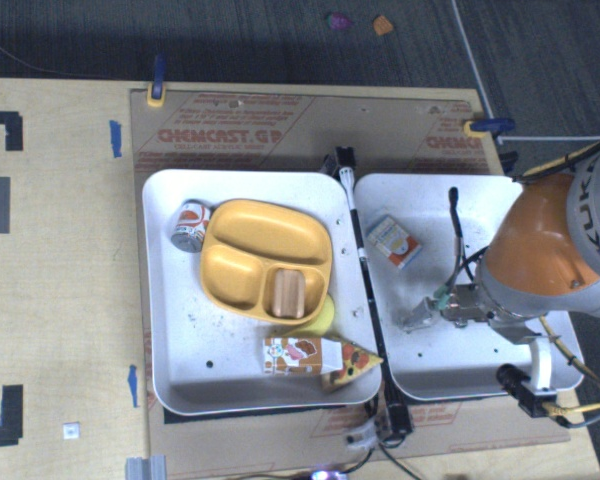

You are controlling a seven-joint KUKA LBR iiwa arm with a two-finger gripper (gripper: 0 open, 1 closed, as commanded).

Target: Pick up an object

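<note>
- Judging from how things lie, the pick is not yet made: nothing shows lifted clear of either bin, and no object shows between the fingers
- The arm (540,248), grey with an orange band, reaches in from the right and hangs over the right bin (480,383)
- The gripper (427,311) sits low over that bin's floor, near its middle, pointing left; whether its jaws are spread or pressed together I cannot tell, as it is small and blurred against the white
- The only loose thing in the right bin is a small box (393,241) with an orange and blue face, lying towards the far left part, apart from the gripper and on its far side
- The left bin (170,368) holds the rest: a yellow divided tray (250,253) with a brown block (287,293) in its near right compartment, a can (189,225) lying just beside the tray's far left edge, a printed carton (302,355) near the near rim, and a wedge-shaped piece (358,360) touching the carton's right end
- A yellow thing (322,318) peeks from under the tray's near right corner; what it is I cannot tell
- Left to do, as I judge it: settle on a target, most likely the small box since it is nearest, close on it and raise it clear of the bin
</note>
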